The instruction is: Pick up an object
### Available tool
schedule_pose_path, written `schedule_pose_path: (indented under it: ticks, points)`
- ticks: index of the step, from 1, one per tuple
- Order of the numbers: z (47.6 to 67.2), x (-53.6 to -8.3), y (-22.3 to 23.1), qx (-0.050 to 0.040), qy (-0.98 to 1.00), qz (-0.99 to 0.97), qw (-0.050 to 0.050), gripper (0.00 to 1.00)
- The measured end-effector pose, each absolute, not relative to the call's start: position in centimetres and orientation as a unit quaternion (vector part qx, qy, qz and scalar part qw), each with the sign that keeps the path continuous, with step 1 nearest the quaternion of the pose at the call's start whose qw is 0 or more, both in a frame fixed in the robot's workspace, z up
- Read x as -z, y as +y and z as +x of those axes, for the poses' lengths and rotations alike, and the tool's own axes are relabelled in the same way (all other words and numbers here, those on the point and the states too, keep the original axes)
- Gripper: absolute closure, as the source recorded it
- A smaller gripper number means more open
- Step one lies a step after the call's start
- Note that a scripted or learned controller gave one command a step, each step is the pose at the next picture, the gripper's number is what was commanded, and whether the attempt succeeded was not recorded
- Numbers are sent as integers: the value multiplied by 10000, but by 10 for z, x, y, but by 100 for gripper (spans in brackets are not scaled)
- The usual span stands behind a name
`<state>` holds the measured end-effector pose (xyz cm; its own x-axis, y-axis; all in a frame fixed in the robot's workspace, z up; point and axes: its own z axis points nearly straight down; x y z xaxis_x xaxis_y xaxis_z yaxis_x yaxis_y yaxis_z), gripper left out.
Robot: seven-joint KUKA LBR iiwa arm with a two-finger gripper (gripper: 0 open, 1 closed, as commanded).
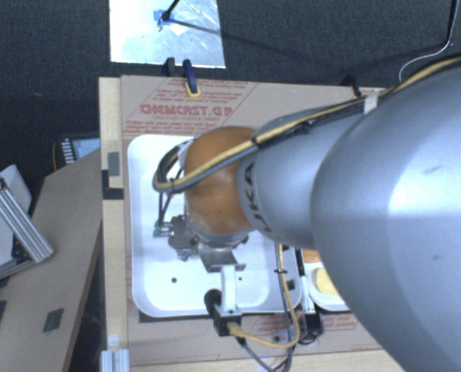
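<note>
The end effector (195, 242) is hung over the bin (147, 208) at 9 o'clock; its grip cannot be told, and no pick is confirmed yet.

The arm (369, 208) hides most of the right bin (331, 307) and left bin (147, 208).

Even, diffuse light falls from above on the white bin (146, 208), whose floor is bright and nearly washed out. Above the bin, a shiny sheet (166, 22) glares white against a dim, grainy dark backdrop (331, 22). Right of the bin, the grey arm (385, 208) looms soft and out of focus, shading the bin's floor faintly.
</note>
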<state>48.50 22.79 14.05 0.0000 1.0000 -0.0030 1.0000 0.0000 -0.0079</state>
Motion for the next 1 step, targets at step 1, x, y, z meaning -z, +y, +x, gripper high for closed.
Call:
schedule_pose_path:
  ticks: [1]
  points:
    - [547,-167,187,18,-7057,-7085,-24,100]
